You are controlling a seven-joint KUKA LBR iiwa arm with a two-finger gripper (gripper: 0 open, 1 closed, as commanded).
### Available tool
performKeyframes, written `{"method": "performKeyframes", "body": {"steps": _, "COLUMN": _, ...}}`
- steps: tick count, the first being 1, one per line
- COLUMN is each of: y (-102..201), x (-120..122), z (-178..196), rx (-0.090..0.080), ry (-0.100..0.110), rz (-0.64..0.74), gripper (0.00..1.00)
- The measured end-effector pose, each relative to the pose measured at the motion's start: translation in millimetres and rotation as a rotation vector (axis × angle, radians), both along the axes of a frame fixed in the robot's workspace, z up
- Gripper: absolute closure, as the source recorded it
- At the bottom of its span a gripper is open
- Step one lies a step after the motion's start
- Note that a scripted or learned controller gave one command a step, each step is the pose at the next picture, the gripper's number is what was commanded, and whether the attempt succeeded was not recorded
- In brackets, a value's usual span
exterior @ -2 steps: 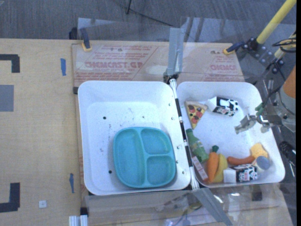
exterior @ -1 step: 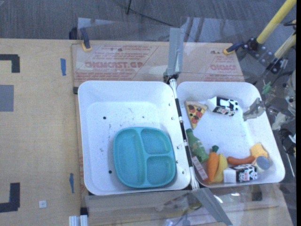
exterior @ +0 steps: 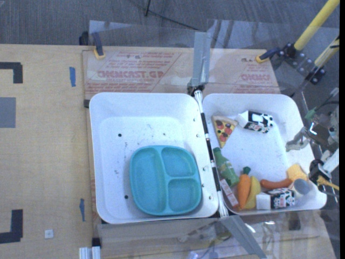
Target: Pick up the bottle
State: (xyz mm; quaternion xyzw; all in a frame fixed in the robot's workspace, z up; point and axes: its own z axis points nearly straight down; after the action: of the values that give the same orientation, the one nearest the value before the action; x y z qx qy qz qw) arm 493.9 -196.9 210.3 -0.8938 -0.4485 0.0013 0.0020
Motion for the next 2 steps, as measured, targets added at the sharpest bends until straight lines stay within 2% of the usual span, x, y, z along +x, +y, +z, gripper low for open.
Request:
{"method": "performKeyframes", "body": {"steps": 1, "y": 89, "x": -15, "z": -84, "rx": -0.002, "ry": -0.001, "rz": -0.269, "gripper": 0.0}}
{"method": "performKeyframes", "body": {"steps": 2, "y": 98, "x": 3, "z": -95, "rx": -0.007, "ry": -0.03, "rz": -0.603, "gripper": 0.0}}
